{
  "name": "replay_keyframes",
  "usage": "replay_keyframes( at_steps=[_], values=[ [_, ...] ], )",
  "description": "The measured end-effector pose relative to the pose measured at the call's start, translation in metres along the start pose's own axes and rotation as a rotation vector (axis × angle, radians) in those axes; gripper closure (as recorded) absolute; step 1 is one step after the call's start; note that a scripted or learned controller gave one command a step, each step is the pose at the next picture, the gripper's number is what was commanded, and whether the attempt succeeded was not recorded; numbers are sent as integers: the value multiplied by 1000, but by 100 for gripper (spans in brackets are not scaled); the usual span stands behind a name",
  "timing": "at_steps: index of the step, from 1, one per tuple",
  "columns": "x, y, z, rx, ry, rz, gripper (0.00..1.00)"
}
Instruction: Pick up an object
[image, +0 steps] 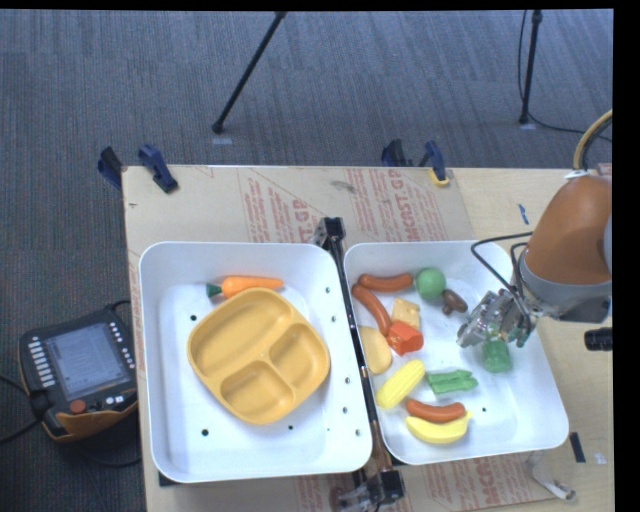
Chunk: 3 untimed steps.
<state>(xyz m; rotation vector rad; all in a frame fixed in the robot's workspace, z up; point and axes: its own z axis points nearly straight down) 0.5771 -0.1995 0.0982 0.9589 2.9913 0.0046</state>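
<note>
Green plastic toy piece (497, 356): lying in the right white bin (545, 410) near its right wall, touching the gripper's lower side.
Two-finger gripper (489, 325): hanging low over the right bin, just above the green piece; nothing is visibly sitting between its parts.
Neighbours: flat green plastic pea pod (452, 380) lying just left; small brown piece (454, 299) lying up-left.
Left white bin (165, 300): holding a yellow divided plastic plate (258, 354) and an orange toy carrot (247, 285).

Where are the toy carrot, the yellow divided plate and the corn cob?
toy carrot (250, 285): camera view, middle of its orange body.
yellow divided plate (213, 337): camera view, floor of its largest compartment.
corn cob (399, 383): camera view, middle of the cob.
</note>
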Motion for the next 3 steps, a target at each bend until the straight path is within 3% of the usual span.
replay_keyframes(
  at_steps=[1, 2, 3],
  values=[
    [8, 55, -95, 2, -1, 566, 100],
    [53, 33, -215, 1, -3, 529, 100],
    [134, 14, -172, 4, 1, 302, 100]
  ],
)
